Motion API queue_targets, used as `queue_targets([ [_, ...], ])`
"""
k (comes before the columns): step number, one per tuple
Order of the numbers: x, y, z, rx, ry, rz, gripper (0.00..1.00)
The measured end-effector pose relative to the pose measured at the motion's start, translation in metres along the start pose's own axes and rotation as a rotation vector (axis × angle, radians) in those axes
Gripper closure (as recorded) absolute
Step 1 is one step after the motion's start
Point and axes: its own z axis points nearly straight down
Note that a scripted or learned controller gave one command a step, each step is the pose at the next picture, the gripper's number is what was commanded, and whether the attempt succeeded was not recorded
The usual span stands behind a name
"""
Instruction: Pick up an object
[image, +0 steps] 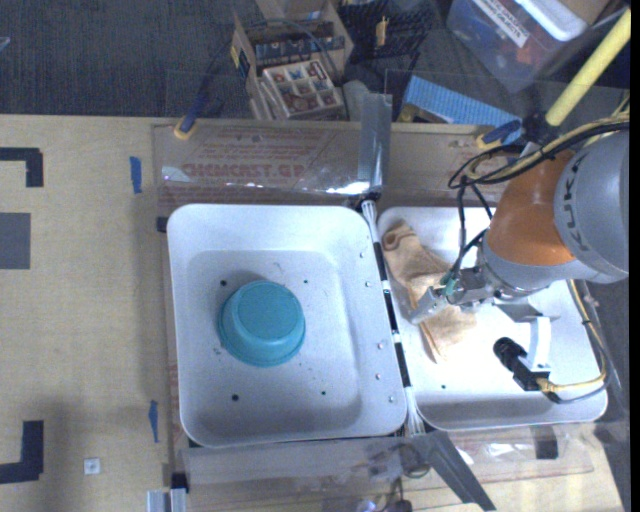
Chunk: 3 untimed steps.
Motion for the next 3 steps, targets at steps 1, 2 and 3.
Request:
queue_targets([
  [1,-0.0047,0.0007,-0.0115,-0.006,-0.006,0.006,1.0],
  [2,-0.0047,0.0007,-0.0117,-0.006,-0.006,0.006,0.0],
  [3,-0.0067,0.0008,-0.0215,-0.008,-0.007,0.01,1.0],
])
